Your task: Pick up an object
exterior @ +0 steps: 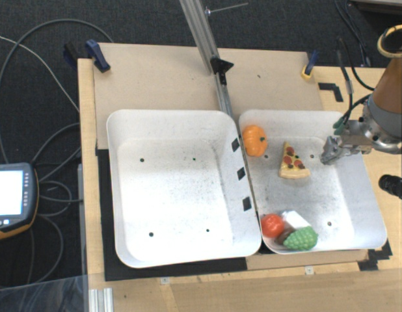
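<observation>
Wooden bench (155, 83), dark carpet (38, 18). Pizza slice (293, 162) at 9 o'clock of gripper (330, 152); finger state unclear.

You've got a wood bench (162, 77) on dark carpet (32, 18), grey cables (41, 64) looping at left, a pendant (9, 197) at the left edge, blue clamps (97, 54) on the back corners.

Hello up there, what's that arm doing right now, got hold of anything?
Gripper over right bin, nothing seen between fingers. Pizza slice lies nearest, beside it. Orange pumpkin, tomato, green toy untouched. Nothing in the way.
</observation>
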Robot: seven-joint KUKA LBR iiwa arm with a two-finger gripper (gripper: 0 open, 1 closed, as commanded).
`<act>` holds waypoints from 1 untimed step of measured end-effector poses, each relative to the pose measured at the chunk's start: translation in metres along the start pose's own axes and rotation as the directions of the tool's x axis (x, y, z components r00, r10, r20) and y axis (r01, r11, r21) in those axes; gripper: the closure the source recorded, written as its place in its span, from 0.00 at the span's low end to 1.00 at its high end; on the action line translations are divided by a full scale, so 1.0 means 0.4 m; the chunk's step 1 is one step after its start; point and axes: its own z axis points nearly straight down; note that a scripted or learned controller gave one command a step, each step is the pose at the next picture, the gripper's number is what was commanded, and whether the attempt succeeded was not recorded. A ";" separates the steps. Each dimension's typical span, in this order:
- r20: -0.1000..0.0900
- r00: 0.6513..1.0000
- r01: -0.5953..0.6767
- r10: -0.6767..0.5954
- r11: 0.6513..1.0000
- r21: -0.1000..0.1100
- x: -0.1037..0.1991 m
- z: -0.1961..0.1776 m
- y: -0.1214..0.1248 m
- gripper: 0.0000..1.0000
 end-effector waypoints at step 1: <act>-0.001 1.000 0.001 -0.001 1.000 0.002 0.000 -0.072 0.004 1.00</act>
